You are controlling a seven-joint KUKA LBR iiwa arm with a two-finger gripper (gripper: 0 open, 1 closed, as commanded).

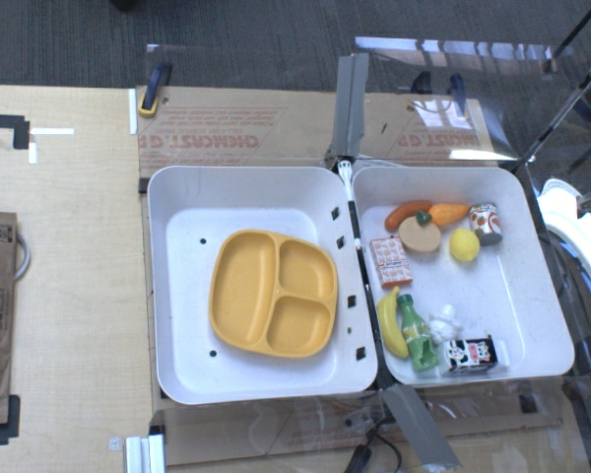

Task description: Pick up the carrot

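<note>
The carrot (447, 212), a smooth tapered orange piece, lay near the back of the right bin (532, 304), its green end touching a round tan disc (420, 236) and a glossy red-orange sausage (408, 214). Just beside it sat a yellow lemon (464, 245) and a small printed can (485, 223). A moulded yellow plate (273, 292) with three compartments filled the left bin (177, 264). The gripper's state could not be told.

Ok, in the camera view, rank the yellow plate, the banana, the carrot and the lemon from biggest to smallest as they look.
1. Yellow plate, by far the largest.
2. Banana.
3. Carrot, shorter than the banana, partly hidden.
4. Lemon, smallest.
</note>
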